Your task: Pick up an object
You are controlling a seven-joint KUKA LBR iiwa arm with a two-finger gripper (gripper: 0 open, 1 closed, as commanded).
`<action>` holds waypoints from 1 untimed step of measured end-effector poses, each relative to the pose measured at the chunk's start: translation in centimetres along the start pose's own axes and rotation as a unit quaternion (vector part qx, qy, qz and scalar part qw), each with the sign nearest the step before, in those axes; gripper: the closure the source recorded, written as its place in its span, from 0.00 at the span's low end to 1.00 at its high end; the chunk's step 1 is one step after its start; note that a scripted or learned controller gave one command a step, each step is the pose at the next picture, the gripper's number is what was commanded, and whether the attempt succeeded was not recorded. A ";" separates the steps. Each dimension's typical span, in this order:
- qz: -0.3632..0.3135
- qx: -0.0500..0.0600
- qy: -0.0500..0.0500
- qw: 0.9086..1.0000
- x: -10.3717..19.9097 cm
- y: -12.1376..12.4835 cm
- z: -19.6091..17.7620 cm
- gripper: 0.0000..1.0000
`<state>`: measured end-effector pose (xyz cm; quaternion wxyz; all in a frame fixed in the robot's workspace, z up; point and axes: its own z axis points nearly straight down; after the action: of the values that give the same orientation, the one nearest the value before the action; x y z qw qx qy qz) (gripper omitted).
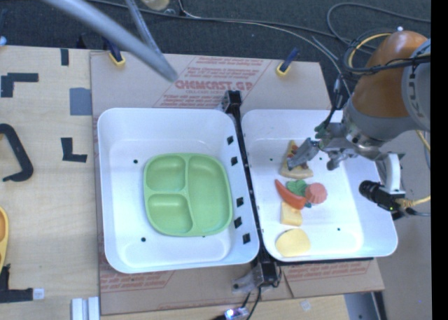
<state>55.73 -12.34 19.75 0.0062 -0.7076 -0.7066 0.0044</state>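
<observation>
We see bright, even overhead light; the white bins [112,126] approach overexposure, and shadows are soft. A grey pole [84,14] crossing the upper left is blurred, out of focus. Fine detail appears slightly soft throughout.

One fixed camera looks down at a slant from above the bench [42,143], taking in both bins [112,171].
</observation>
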 end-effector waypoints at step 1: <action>-0.002 -0.007 -0.001 1.000 0.0 0.3 -0.7 0.00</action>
<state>56.04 -12.31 20.46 0.0010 -0.7065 -0.7077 0.0003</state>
